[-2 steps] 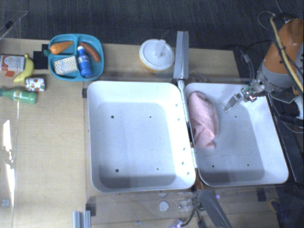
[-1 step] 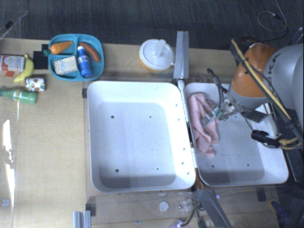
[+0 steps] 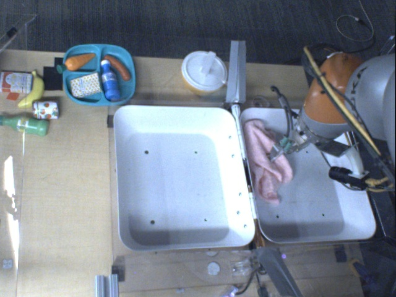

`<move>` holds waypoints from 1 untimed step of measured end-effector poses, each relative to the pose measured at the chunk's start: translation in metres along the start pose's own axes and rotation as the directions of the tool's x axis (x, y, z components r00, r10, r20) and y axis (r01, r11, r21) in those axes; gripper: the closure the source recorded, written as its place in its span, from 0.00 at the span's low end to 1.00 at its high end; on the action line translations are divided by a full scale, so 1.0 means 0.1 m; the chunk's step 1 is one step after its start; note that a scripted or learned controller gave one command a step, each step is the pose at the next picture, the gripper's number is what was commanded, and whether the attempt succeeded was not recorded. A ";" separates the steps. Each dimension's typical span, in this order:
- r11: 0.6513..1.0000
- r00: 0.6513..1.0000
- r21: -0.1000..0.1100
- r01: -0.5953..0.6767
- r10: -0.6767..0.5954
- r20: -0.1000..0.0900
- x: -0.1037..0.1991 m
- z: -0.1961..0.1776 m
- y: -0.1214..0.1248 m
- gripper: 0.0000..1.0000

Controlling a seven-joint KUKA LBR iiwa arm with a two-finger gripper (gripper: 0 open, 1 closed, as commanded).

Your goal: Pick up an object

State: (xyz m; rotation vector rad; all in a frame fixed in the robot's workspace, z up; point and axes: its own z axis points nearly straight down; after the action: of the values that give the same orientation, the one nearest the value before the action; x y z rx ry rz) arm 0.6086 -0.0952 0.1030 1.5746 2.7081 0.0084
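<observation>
Surface [image 3: 62, 197]: pale wood, toys at far left.
Left bin [image 3: 179, 228]: white, nothing to pick.
Cloth [image 3: 265, 163]: pink, crumpled in right bin [image 3: 322, 221] against its left wall.
Hand [image 3: 281, 148]: touching the cloth's upper fold; finger spread unclear.
Risk: only a loose fold gets pinched, so the cloth slips.
</observation>
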 end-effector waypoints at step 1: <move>0.995 0.995 0.003 0.098 -0.098 -0.002 0.41 -0.83 0.77 1.00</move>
State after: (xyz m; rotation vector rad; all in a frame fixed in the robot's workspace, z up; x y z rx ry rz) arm 0.6544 -0.0217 0.1864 1.4417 2.7846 0.0052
